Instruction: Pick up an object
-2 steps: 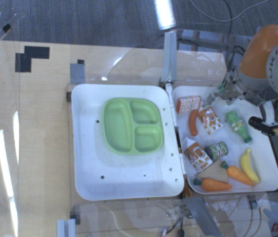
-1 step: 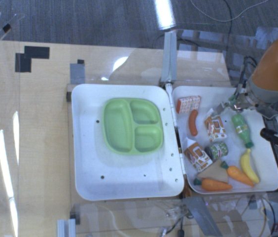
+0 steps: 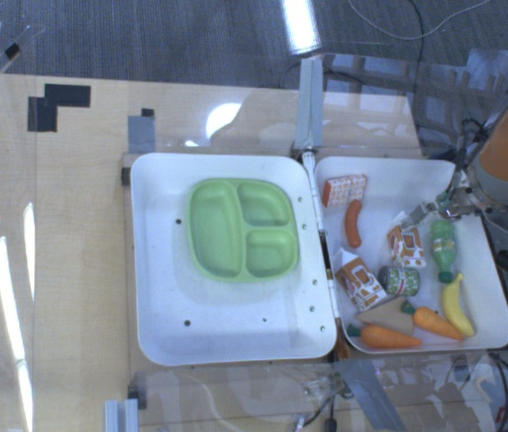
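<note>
I see the end effector (image 3: 441, 207) at the upper right of the frame, over the right bin (image 3: 499, 327), with the green bottle (image 3: 442, 246) directly below it in the picture, just beside its tips. The bottle's long axis runs up and down the frame, cap end toward the tool, so a short drop toward the frame's bottom would meet it. Whether the tool is released or clenched I cannot tell; it is small and blurred against the bin. Nothing appears gripped. The small cartons (image 3: 406, 246) to the bottle's left carry printed faces, but I cannot read any writing. A banana (image 3: 455, 306) lies below the bottle.
</note>
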`<act>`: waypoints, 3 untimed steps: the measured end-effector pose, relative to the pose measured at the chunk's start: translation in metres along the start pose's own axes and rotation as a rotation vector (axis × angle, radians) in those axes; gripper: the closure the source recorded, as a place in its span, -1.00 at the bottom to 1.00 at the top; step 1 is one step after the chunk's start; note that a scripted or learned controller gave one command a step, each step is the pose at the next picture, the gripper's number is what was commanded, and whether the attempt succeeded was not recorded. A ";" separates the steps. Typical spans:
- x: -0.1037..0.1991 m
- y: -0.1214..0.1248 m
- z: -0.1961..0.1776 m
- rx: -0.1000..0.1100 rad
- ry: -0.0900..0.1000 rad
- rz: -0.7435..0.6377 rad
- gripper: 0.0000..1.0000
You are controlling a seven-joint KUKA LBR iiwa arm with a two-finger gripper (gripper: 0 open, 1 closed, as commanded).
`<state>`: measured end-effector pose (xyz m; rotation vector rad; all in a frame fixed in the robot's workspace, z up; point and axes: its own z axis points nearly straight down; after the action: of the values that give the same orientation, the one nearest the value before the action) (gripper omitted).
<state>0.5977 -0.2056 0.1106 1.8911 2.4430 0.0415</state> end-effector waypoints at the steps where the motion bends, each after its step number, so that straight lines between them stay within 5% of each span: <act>1: 0.001 -0.009 -0.001 -0.004 -0.005 -0.039 -1.00; 2: 0.016 0.033 0.003 0.008 -0.001 0.173 -1.00; 3: 0.081 0.038 0.001 0.002 0.002 0.124 -1.00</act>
<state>0.6141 -0.1177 0.1099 2.0419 2.3249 0.0454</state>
